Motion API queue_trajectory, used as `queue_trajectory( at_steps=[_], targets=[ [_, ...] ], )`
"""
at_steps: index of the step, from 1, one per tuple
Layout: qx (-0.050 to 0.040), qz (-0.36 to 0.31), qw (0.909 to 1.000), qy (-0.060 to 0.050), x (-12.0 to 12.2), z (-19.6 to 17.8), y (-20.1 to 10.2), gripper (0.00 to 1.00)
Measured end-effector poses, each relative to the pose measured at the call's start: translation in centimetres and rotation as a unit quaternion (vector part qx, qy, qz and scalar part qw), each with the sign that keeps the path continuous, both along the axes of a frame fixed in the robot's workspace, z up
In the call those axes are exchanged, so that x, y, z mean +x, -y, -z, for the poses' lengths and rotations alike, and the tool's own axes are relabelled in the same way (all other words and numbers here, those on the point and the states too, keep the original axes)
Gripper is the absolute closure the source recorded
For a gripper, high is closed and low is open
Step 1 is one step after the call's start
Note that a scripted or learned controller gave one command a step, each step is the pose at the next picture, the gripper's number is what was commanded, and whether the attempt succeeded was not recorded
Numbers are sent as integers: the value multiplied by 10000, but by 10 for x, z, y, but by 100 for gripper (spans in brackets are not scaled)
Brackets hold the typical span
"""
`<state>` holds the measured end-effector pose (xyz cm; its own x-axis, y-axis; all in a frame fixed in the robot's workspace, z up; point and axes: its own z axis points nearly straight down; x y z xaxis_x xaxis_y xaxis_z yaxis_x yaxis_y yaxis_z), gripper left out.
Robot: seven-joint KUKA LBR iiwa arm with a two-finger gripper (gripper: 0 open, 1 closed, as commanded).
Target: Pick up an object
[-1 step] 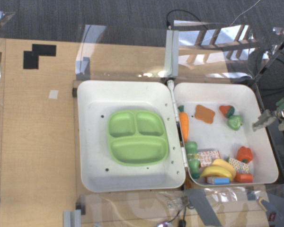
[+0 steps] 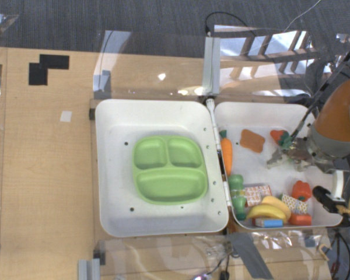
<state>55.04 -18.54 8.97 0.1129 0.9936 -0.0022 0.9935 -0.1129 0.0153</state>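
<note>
The right bin (image 2: 262,108) holds several toy foods. A carrot (image 2: 226,154) lies along its left wall, with a brown toast slab (image 2: 252,140) beside it and a red fruit with a green top (image 2: 278,136) further right. Along the front are a red pepper (image 2: 301,189), a banana (image 2: 268,209), a patterned box (image 2: 255,193) and two green pieces (image 2: 237,184). My gripper (image 2: 283,154) hangs low over the middle of this bin, just below the red fruit and right of the toast. Nothing shows between its tips.
The left bin (image 2: 105,174) holds a green divided plate (image 2: 169,171). The grey arm with its orange band (image 2: 338,118) covers the right bin's right side. A metal post (image 2: 210,69) and clear panels stand behind the bins. Bare wooden bench (image 2: 41,156) lies to the left.
</note>
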Motion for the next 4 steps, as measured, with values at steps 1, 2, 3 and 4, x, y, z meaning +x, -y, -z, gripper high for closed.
queue_trajectory(
  at_steps=[1,2,3,4],
  targets=[
    [26,573,9983,-17,56,1,-47,0],
    [39,151,9996,-238,110,-16,-42,0],
    [3,-561,9984,-31,118,-27,16,0],
    [2,-633,9980,-35,92,2,15,0]
  ],
)
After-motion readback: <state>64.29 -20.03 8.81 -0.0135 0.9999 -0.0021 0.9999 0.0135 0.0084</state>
